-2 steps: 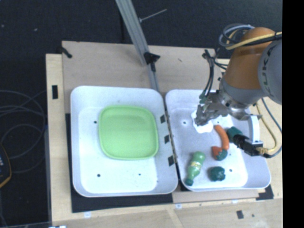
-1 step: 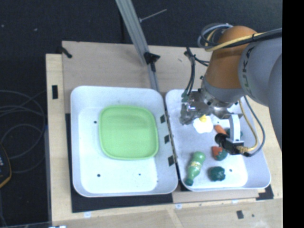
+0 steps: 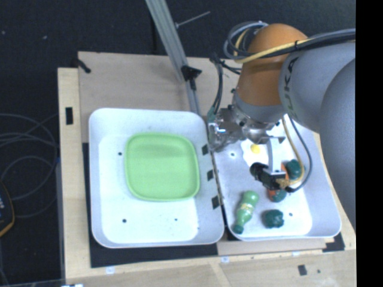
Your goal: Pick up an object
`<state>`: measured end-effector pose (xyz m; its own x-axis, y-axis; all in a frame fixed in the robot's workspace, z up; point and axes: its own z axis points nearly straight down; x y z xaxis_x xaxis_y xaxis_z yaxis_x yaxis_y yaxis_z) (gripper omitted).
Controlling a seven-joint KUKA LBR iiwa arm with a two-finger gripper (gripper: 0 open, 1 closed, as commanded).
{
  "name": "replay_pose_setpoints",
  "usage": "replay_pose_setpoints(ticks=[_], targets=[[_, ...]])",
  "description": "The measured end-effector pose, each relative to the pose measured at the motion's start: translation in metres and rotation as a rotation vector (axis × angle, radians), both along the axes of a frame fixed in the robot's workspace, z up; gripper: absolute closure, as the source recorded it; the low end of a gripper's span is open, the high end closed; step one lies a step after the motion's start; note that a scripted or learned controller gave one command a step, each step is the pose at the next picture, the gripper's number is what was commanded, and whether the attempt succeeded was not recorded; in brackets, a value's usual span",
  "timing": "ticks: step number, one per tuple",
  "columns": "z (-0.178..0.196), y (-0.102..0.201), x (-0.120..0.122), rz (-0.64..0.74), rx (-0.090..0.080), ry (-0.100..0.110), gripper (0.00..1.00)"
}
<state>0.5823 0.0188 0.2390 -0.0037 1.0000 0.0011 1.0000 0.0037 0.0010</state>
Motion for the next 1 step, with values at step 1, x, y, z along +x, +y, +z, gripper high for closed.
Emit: replay_pose_setpoints(ticks=[1], targets=[[0.0046,0.052,0.0101,0.001,0.0,0.0,1.0]])
